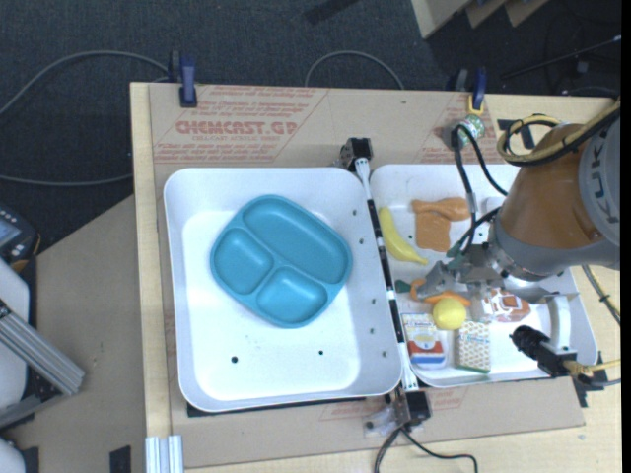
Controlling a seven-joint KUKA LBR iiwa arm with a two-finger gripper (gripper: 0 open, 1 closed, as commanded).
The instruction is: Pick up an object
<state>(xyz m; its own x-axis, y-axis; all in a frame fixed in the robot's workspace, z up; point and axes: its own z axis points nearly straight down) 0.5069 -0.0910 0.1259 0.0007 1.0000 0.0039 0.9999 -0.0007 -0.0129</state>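
The right bin (394, 180) holds several small items. A yellow banana (398, 242) lies along its left side, and an orange slab (440, 223) sits behind it. A yellow lemon (450, 313) rests near the middle, with a small orange piece (432, 287) just left of it. My gripper (461, 272) hangs low over the middle of this bin, right above the orange piece and the lemon. The wrist's metal parts hide what lies directly below.
The left bin (187, 264) carries a blue divided plate (281, 259). At the right bin's front lie a red-and-white carton (425, 346), a patterned box (474, 344) and a round label (510, 308). The arm's orange band (547, 205) covers the bin's right side, and cables run there.
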